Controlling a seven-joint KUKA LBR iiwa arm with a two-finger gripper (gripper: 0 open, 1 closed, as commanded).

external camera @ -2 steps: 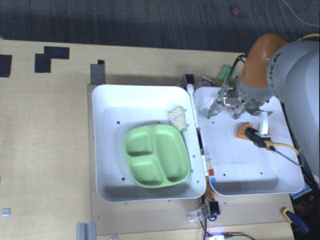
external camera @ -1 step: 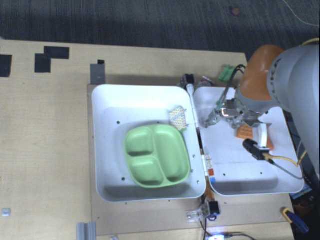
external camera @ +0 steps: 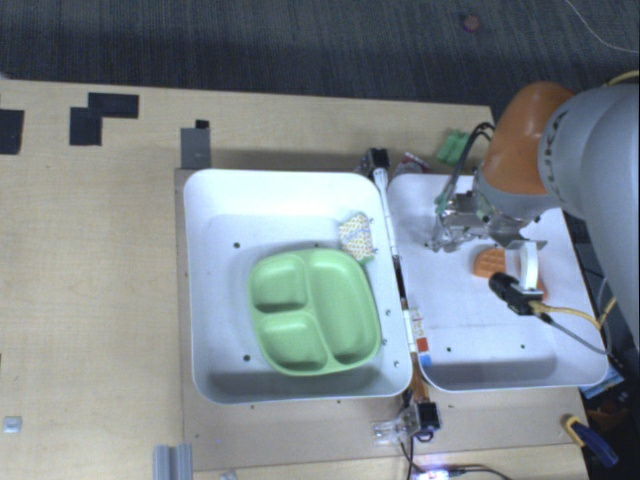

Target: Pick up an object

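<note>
A small orange-brown round object (external camera: 488,261) lies in the right bin (external camera: 470,353), partly hidden behind the wrist hardware. My gripper (external camera: 446,234) hangs low over the right bin's back left part, just left of and slightly behind that object, with nothing visibly held. In the left bin (external camera: 215,268) a green divided plate (external camera: 312,310) lies flat. A small crumpled patterned piece (external camera: 356,233) rests at the plate's back right corner.
The grey arm with its orange band (external camera: 520,143) covers the right bin's back right corner. A green part (external camera: 455,148) sits on the bench behind the right bin. The ridge between the two bins (external camera: 398,268) runs close to my gripper's left.
</note>
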